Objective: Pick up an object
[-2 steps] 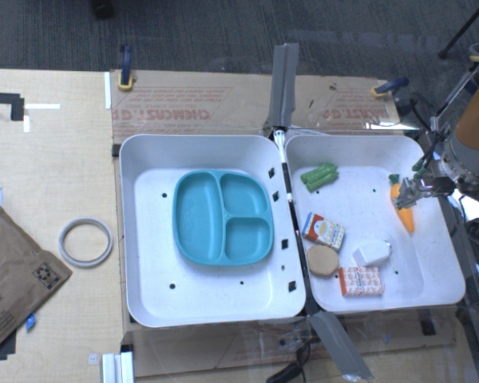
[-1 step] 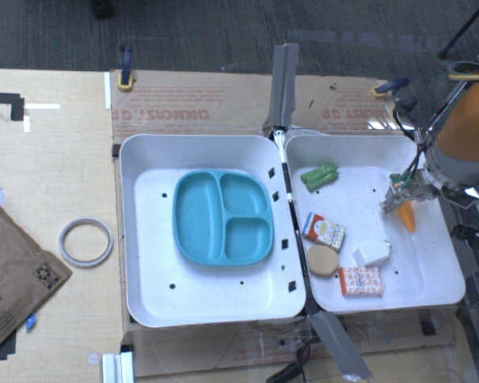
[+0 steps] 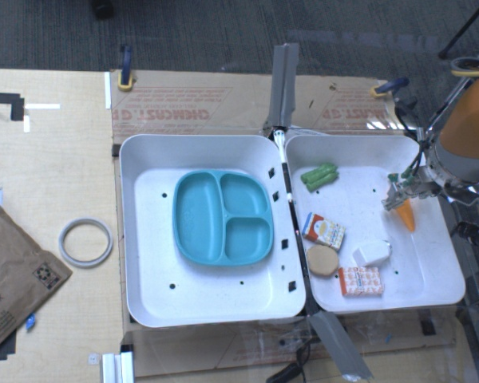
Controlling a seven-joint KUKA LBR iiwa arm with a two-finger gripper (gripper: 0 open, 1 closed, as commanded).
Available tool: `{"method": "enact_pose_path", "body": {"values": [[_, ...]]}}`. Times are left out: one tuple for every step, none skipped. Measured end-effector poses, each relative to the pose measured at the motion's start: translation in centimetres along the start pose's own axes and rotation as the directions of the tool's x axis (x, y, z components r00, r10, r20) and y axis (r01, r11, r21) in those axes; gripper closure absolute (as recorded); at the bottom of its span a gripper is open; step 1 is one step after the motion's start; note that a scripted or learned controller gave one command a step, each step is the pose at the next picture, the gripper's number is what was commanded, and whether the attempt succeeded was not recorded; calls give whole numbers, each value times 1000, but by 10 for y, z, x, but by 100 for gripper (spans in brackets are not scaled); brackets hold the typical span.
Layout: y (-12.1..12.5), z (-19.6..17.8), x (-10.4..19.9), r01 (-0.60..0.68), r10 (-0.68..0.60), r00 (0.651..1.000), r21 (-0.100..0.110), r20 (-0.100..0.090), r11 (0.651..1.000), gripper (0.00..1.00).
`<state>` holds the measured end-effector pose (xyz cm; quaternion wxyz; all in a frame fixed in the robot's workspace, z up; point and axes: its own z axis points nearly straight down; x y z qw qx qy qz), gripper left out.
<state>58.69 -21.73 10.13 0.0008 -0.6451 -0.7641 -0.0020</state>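
Note:
My gripper (image 3: 397, 198) is over the right part of the right bin (image 3: 431, 290), reaching in from the right edge. Its fingers are closed on the upper end of a small orange carrot (image 3: 407, 216), which points down and to the right from the fingertips. Other items lie in the same bin. A green pea pod (image 3: 319, 175) is at the back left and a small red-and-white carton (image 3: 323, 230) sits near the left wall. At the front are a round tan cookie (image 3: 322, 261), a white block (image 3: 372, 252) and a red-patterned packet (image 3: 360, 281).
The left bin (image 3: 144, 238) holds a teal divided plate (image 3: 223, 216). A roll of tape (image 3: 85, 241) and a brown cardboard box (image 3: 12, 274) lie on the wooden bench to the left. A grey divider post (image 3: 283, 86) stands behind the bins.

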Motion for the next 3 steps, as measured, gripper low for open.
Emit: {"method": "enact_pose_path", "body": {"values": [[68,-110,80,90,-90,996,0,5,996,100],[42,-173,87,-205,205,979,1,7,979,100],[68,-150,39,-316,316,949,1,7,949,100]]}}
